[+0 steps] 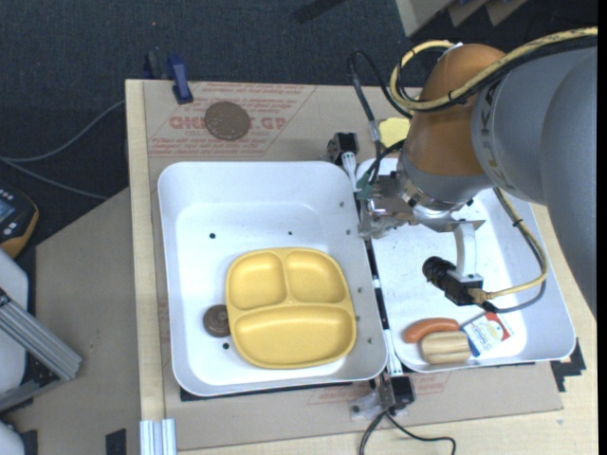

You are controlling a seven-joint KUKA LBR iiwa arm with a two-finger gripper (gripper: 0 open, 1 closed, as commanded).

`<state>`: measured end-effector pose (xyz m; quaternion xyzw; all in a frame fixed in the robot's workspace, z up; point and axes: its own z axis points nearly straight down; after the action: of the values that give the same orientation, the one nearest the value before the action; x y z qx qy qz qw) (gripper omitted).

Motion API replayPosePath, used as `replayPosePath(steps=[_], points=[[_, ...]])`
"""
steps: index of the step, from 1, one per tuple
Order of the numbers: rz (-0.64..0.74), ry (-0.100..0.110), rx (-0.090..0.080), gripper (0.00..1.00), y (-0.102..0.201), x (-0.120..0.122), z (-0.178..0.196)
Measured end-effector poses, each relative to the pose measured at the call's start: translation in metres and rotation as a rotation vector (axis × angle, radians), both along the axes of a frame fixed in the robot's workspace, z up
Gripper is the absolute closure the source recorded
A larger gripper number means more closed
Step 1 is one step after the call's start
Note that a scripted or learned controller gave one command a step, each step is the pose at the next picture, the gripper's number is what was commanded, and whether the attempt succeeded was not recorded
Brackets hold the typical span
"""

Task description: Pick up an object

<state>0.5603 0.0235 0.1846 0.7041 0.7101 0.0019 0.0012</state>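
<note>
Camera view: arm (531, 102) bends down over right bin (541, 335)

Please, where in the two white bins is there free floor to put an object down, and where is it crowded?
Left bin: bare floor behind the yellow divided tray, toward the far wall, and a strip along its left wall. Its near half is crowded by the tray and a brown disc. Right bin: the near corner holds a hot dog, a bun and a small packet; the arm overhangs the far part.
</note>
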Motion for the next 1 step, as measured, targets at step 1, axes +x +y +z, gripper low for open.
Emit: replayPosePath(steps=[1], points=[[-0.008,0.004,-0.001,0.00,-0.0048,-0.0018,-0.0001]])
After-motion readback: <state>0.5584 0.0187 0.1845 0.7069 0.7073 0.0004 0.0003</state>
